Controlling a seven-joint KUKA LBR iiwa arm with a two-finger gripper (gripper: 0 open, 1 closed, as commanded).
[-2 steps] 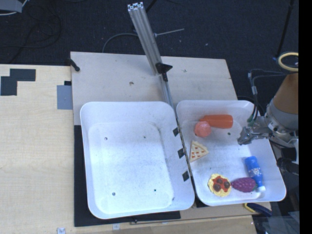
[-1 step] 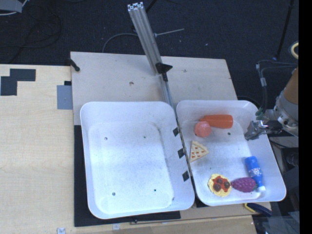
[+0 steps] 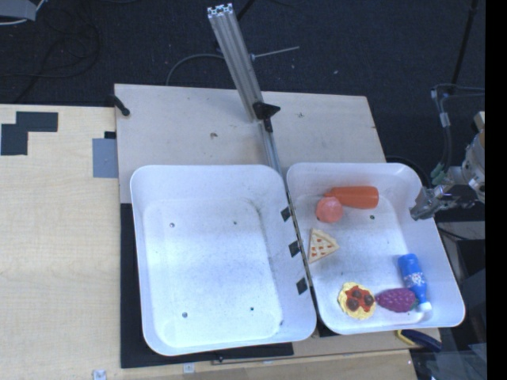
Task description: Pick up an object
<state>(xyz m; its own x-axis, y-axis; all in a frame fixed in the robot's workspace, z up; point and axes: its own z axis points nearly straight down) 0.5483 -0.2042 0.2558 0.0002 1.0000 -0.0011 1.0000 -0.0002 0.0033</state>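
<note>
The right bin (image 3: 372, 172) holds several small toys. An orange-red sausage (image 3: 352, 197) lies at the back, with a pink ball (image 3: 329, 209) touching its left end. A waffle wedge (image 3: 321, 245) rests near the bin's left wall. Along the front lie a yellow pizza disc (image 3: 356, 300), a purple grape bunch (image 3: 396, 298) and a blue bottle (image 3: 413, 278). My gripper (image 3: 424, 206) hovers at the bin's right rim, right of the sausage and apart from every toy. Nothing shows in its grasp.
The left bin (image 3: 158, 188) sits beside the right one, joined by black clips (image 3: 295, 248). A slanted aluminium bar (image 3: 242, 62) runs from the back down to the bins' divide. Cables hang at the far right.
</note>
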